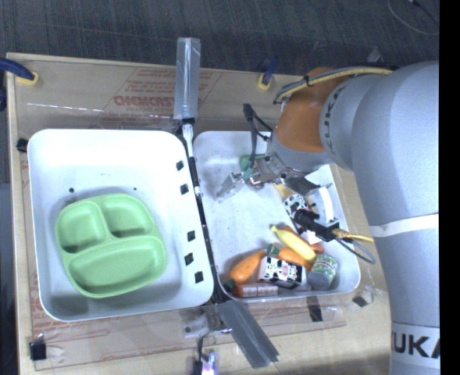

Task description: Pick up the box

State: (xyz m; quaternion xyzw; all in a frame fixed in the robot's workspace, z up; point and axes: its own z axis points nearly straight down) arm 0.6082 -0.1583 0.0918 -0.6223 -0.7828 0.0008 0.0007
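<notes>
The box (281, 271) is small, white with black patches, and lies near the front edge of the right bin (222, 233). It sits wedged among other items, between an orange carrot-like toy (246, 266) and a small can (324, 269). My gripper (236, 180) hangs low over the back left part of the right bin, well behind the box and apart from it. I see nothing of the box between its tips. The grey arm with its orange band (301, 123) comes in from the right and covers the bin's back right corner.
A yellow banana (294, 243) lies just behind the box, and a brown bar (255, 290) in front of it. A black-and-white packet (298, 205) rests by the right wall. The left bin (42, 162) holds a green divided plate (111, 244).
</notes>
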